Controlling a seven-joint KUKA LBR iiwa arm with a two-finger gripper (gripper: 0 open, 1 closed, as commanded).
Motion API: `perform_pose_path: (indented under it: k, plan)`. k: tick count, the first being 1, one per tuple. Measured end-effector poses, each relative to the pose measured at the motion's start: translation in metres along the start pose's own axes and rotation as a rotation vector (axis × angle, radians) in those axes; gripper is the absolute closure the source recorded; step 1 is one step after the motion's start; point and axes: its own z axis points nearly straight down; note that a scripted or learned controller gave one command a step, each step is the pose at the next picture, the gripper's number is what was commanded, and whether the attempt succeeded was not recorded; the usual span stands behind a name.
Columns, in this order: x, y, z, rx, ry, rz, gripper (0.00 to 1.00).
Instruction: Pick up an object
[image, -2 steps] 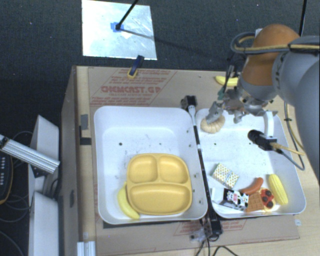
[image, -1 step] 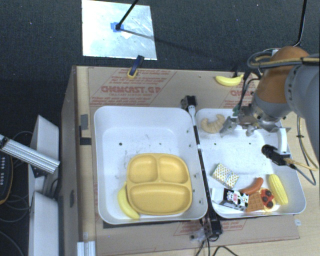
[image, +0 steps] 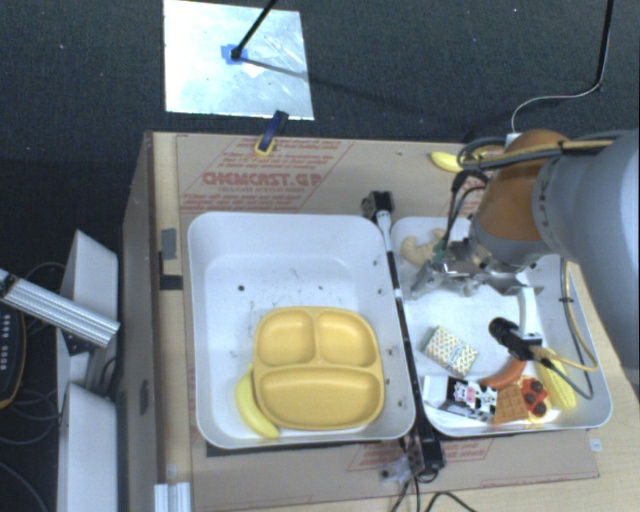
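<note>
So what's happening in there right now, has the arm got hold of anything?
The arm hangs over the far end of the right bin, with its gripper low beside a cream-coloured piece. I can't tell whether it holds anything. A checkered packet lies nearer the front of that bin. The left bin holds a yellow divided plate with a banana against its front-left corner.

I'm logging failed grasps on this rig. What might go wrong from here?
1. The gripper is beside the small cream object near the right white bin's far wall; it may shove it against the wall instead of grasping.
2. The orange stick and black-and-white toy crowd the near corner; a pick there may drag neighbours.
</note>
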Motion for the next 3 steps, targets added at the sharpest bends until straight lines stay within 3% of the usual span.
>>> perform_pose_path:
  k: [1, 2, 3]
  plan:
    - [-0.015, 0.024, -0.001, -0.003, -0.001, 0.000, 0.00]
    - [-0.003, 0.054, -0.001, -0.003, -0.001, -0.001, 0.00]
    - [-0.017, 0.056, -0.001, -0.001, -0.001, 0.001, 0.00]
